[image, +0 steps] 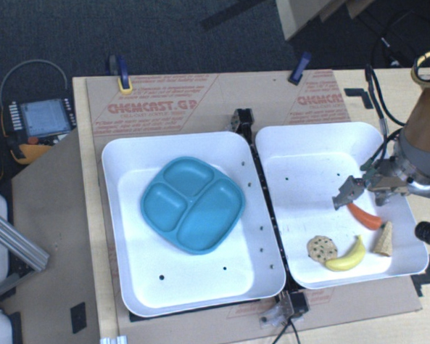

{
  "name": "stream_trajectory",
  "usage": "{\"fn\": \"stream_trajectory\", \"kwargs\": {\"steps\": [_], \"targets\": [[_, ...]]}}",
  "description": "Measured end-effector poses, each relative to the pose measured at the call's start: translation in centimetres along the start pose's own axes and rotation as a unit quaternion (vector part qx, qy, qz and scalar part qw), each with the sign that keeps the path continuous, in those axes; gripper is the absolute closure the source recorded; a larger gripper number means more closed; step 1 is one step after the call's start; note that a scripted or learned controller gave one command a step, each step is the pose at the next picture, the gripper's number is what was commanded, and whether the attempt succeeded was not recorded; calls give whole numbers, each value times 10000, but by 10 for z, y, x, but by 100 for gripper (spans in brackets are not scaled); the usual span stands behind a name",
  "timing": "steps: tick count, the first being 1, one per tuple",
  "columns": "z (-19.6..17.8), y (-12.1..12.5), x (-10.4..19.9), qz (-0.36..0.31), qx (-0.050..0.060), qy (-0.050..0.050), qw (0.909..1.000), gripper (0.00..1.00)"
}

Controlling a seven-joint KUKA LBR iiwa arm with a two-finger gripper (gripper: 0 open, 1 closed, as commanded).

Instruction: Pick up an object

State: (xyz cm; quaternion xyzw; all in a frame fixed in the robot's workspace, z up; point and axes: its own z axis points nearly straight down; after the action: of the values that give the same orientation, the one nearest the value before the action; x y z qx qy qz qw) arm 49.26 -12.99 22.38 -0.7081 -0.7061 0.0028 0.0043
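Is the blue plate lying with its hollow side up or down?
Up: the blue plate shows its three compartments in the left bin.

Arm reaching from right; end effector (356,192) low

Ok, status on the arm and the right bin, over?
Gripper low in right bin, just above carrot. Nothing seen between fingers. Banana, cookie, wedge nearby.

Both bins (265,273) look like smooth white plastic with a faint sheen. The blue tray (193,204) is plastic too — matt, evenly coloured. The bench (196,103) looks like matt brown board printed in red. The banana (347,258) looks glossy — the cookie (321,247) rough and speckled.
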Motion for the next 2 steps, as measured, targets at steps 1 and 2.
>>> {"fn": "stream_trajectory", "kwargs": {"steps": [1,2], "targets": [[-4,2,0,-14,-49,-9,10000,0],[50,4,-10,-7,-12,0,10000,0]]}}
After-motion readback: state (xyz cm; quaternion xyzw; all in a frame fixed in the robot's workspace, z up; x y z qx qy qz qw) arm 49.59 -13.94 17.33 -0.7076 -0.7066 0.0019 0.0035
